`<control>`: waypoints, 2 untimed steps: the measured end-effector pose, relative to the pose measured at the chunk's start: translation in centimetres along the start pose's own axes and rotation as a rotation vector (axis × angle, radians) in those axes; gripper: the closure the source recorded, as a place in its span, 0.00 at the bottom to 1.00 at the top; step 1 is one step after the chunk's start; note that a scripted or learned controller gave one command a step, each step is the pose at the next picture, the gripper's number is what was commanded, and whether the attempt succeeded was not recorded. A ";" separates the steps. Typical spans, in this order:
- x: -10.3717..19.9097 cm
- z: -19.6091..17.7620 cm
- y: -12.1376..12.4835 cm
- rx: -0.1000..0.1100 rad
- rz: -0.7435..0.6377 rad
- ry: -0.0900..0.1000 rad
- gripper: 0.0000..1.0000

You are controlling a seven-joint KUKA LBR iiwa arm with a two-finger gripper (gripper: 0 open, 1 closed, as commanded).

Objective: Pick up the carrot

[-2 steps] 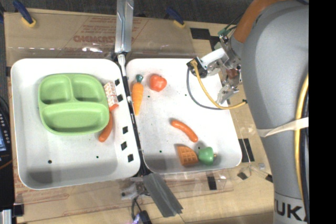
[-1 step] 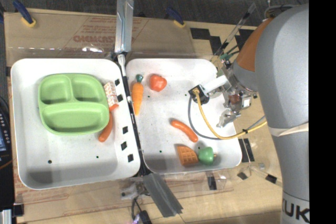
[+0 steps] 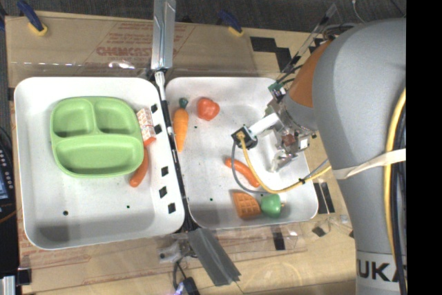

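Observation:
The carrot (image 3: 180,128) is orange with a small green top and lies along the left wall of the right bin (image 3: 214,148), its tip pointing toward the front. My gripper (image 3: 282,150) hangs over the right side of that same bin, well to the right of the carrot and apart from it. A yellow cable loops below the gripper. Nothing of the carrot is hidden.
The right bin also holds a red tomato-like piece (image 3: 207,108), an orange-red sausage shape (image 3: 242,170), an orange waffle-like piece (image 3: 246,204) and a green piece (image 3: 271,204). In the left bin lie a green divided plate (image 3: 95,135), a striped packet (image 3: 145,122) and another orange-red stick (image 3: 140,172).

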State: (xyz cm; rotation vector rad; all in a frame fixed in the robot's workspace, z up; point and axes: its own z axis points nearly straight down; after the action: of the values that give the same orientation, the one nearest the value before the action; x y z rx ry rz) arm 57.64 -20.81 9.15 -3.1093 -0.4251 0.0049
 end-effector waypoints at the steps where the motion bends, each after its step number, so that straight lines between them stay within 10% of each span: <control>1: 5.7 -8.1 1.7 -0.002 0.063 0.004 0.00; 2: -0.7 -6.6 -0.1 0.001 0.043 -0.002 0.00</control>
State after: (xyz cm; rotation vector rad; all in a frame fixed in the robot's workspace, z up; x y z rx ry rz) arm 56.97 -20.93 15.75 -3.1166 -0.3588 0.0090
